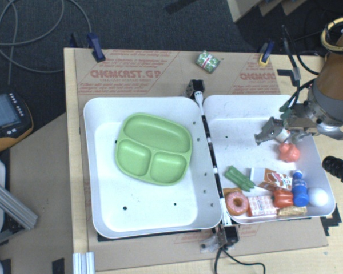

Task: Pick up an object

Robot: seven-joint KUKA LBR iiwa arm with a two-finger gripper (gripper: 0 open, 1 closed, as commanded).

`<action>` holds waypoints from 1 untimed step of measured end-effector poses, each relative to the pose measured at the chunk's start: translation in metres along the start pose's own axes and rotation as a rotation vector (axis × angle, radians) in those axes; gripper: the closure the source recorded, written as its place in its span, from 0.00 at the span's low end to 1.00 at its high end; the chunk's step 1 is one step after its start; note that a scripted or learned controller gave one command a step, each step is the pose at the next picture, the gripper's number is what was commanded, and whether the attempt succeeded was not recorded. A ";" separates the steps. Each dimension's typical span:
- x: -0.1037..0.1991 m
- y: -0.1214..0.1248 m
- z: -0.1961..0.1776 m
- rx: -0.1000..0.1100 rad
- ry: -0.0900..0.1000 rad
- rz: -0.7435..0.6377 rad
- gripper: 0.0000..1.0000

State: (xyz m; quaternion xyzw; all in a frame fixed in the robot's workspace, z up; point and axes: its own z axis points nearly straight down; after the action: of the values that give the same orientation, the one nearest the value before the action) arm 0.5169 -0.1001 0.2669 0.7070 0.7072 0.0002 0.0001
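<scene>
The grey two-finger hand [272,131] hovers in the right white bin [240,110], fingers spread wide and holding nothing. The small round pinkish-red toy [288,152] lies just beside it, on the bin floor, so the pick looks not yet done

Lighting: even, diffuse, from overhead; moderately bright. Left white bin [103,170] and right white bin [240,116] near overexposure, floors pale, slight loss of surface detail.
Shadows: soft, short; a faint one under the green divided plate [154,148], a weak one beneath the tool [272,131].
Glare: mild sheen on the plate's ridges and on the bin rims.
Dark areas: carpet around the desk [131,73] dim, low in detail.
Sharpness: moderate; grain throughout; small packages [266,205] soft, labels unreadable.
Distortion: desk edges converge slightly, from the slanted view.
</scene>
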 end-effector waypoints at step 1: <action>-0.118 0.042 0.057 0.000 -0.003 0.002 0.00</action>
State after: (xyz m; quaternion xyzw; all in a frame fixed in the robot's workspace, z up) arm 0.5588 -0.2184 0.2101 0.7077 0.7065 -0.0007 0.0011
